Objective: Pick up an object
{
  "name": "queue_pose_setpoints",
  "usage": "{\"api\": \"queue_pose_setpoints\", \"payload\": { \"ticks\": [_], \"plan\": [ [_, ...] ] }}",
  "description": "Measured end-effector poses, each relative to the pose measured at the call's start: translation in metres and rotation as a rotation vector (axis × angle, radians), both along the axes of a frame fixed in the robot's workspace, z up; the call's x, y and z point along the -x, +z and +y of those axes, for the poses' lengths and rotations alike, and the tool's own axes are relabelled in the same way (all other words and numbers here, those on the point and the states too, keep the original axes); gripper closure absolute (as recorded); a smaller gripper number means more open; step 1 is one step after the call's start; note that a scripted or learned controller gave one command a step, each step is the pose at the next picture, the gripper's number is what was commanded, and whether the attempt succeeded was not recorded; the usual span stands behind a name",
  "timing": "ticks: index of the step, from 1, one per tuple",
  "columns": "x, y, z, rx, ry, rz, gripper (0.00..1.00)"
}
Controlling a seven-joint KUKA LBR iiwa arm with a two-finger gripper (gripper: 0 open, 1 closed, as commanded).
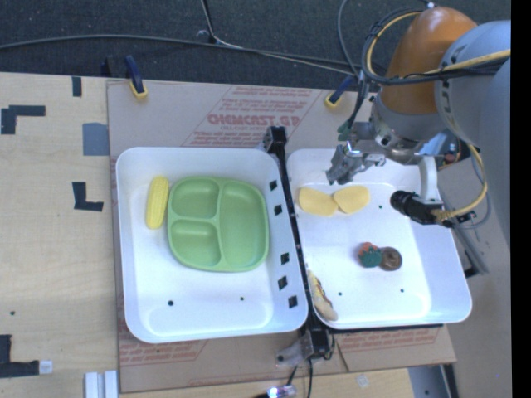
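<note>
In the right bin lie two pale yellow chip-like pieces near its far left part. A small round toy in green, red and brown rests in the middle, and a tan piece lies against the bin's left wall near the front. My gripper hangs over the far side of this bin, just above the yellow pieces, pointing down and left. Nothing is visibly between its fingers.
The left bin holds a green divided plate and a yellow corn cob at the plate's left. A black divider strip runs between the bins. Cables loop over the arm at the upper right.
</note>
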State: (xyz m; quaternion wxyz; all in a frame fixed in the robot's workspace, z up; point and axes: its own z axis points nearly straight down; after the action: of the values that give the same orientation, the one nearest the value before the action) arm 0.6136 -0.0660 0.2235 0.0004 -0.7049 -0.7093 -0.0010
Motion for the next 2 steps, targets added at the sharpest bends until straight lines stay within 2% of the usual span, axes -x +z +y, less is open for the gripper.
{"api": "queue_pose_setpoints", "payload": {
  "ticks": [1,2],
  "plan": [
    [-0.002,0.009,0.057,0.000,0.001,0.001,1.00],
    [-0.010,-0.002,0.106,0.001,0.000,0.003,1.00]
  ]
}}
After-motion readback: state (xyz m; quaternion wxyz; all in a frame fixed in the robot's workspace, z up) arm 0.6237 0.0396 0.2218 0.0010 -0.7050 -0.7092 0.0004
